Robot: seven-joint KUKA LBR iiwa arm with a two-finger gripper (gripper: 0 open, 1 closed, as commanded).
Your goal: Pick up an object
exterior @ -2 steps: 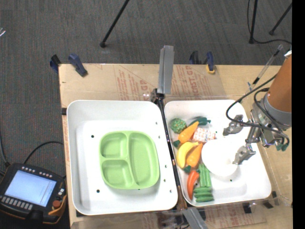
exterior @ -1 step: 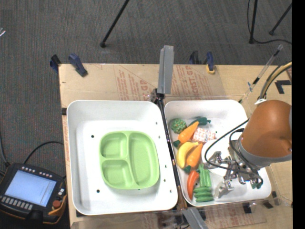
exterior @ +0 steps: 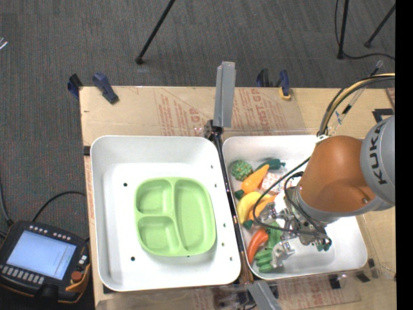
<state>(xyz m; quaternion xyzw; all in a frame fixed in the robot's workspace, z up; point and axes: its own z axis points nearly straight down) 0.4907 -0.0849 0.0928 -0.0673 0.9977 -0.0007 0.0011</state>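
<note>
your gripper hung over crowded toy vegetables beside the yellow banana; jaw state unclear; it could have pinched two or slipped.

Toy vegetables crowd right bin's left side.

I see toy vegetables piled in the right bin: broccoli, orange carrot, yellow banana, red pepper.

Even, fairly bright overhead light — the white bins nearly wash out. A soft shadow lies under the arm. Focus is mildly soft throughout — small details blur.
</note>
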